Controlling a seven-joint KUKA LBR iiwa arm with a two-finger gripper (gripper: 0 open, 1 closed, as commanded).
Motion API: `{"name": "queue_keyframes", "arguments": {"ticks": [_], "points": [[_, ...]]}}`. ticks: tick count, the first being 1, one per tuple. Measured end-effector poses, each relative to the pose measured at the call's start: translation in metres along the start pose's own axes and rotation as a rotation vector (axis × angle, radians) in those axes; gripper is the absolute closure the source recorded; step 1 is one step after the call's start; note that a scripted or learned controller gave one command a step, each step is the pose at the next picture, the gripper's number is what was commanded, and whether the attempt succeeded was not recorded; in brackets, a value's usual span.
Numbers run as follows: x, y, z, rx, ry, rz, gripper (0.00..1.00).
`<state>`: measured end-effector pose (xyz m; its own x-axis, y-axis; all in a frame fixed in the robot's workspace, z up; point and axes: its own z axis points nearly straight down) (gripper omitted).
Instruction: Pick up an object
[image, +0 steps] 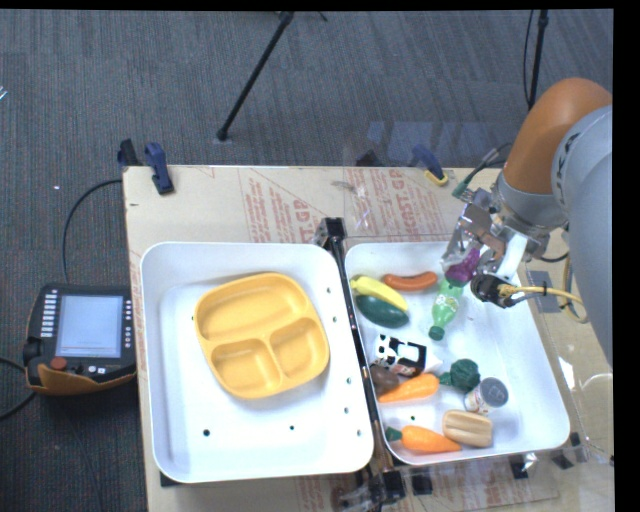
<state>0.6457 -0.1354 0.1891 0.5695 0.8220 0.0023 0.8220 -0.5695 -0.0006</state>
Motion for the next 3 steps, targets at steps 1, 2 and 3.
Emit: {"name": "queue_keyframes", "arguments": {"ticks": [1,2,3], "points": [[0.023,-0.072,-0.026,0.005,0.0,0.095,1.0],[-0.012,-0.102,-0.035,0.008,-0.004,0.167,1.0],[-0.011,-0.102,-0.042,0.015,-0.005,0.161,1.0]]}}
